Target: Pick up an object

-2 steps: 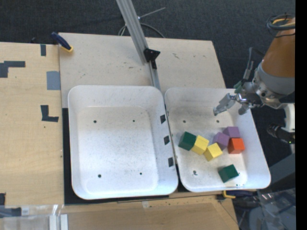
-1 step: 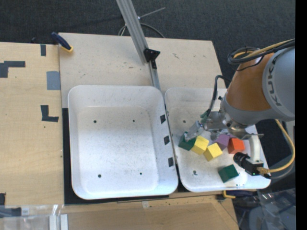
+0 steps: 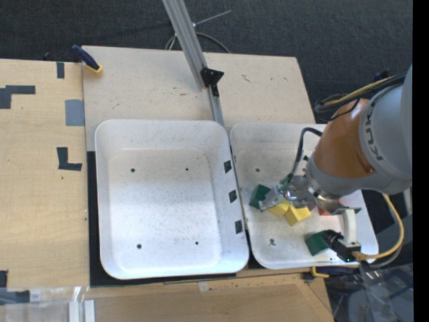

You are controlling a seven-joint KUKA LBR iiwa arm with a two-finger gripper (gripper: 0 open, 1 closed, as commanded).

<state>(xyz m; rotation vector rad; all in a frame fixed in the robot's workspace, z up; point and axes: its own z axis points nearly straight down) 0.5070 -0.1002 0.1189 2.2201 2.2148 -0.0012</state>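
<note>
In the right bin [image 3: 268, 146] my gripper [image 3: 281, 196] reaches down from the right among a small cluster of objects. A green block [image 3: 259, 195] lies just left of the fingertips. A yellow block [image 3: 293, 213] sits directly below and beside them. A second green piece [image 3: 315, 243] lies near the bin's front right corner. A bit of red [image 3: 326, 211] peeks out under the wrist. The arm hides how the fingers stand.
The left bin [image 3: 167, 200] sits beside the right one, sharing a raised rim [image 3: 231, 193] with black clips. A slanted metal pole [image 3: 191, 39] rises behind the bins. A blue and yellow tool [image 3: 87, 58] lies at the bench's far left corner.
</note>
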